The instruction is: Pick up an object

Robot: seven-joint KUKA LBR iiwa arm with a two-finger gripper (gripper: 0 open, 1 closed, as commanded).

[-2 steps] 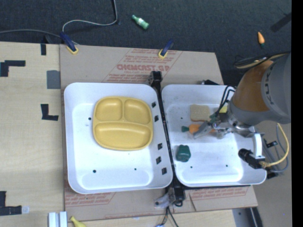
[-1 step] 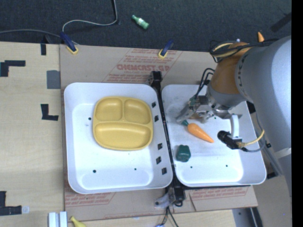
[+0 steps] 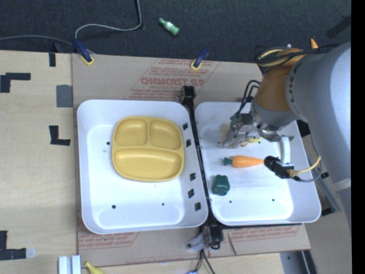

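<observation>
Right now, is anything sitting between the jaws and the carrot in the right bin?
Nothing visible stands in the way. The gripper hangs over the right bin, just above the carrot in the view, with bare white bin floor between them. The green object lies on the carrot's far side, apart from it.

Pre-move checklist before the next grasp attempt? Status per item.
1. Targets present in right bin: ok. Toy carrot and a small dark green object both lie on its floor.
2. Gripper over the right bin: ok, it sits just above the carrot in the view.
3. Something between the fingers: cannot tell, the wrist hides them.
4. Carrot free of neighbours: ok, apart from the green object and the bin walls.
5. Cable slack: not ok, a yellow cable with a black connector hangs right beside the carrot's tip.
6. Left bin contents: ok, the yellow divided plate lies flat, away from the arm.
</observation>
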